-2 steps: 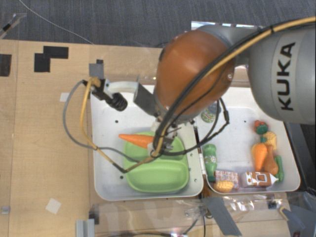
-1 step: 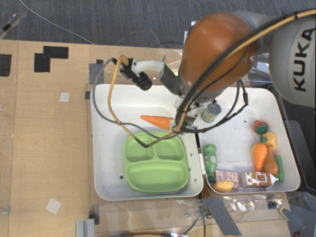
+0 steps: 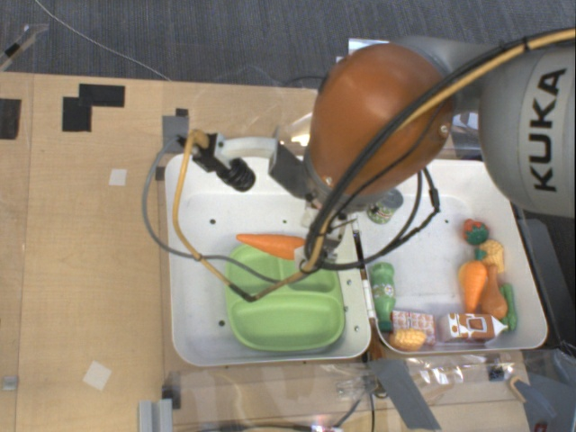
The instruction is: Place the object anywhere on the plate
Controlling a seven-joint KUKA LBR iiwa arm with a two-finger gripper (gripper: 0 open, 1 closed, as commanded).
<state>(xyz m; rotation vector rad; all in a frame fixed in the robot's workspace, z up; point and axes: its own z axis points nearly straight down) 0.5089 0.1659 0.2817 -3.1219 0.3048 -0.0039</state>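
One carrot [image 3: 270,242] lies at the green plate [image 3: 286,320] rim, centre frame; you probably still need to set it down, though I cannot tell the gripper [image 3: 315,252] state.

Two shallow white plastic bins [image 3: 202,331] sit side by side. One green compartmented plastic plate [image 3: 288,318] lies in the left bin. Two orange toy carrots show, one [image 3: 270,242] by the plate and one [image 3: 473,282] in the right bin, alongside one green bottle [image 3: 383,291] and one small carton [image 3: 470,328].
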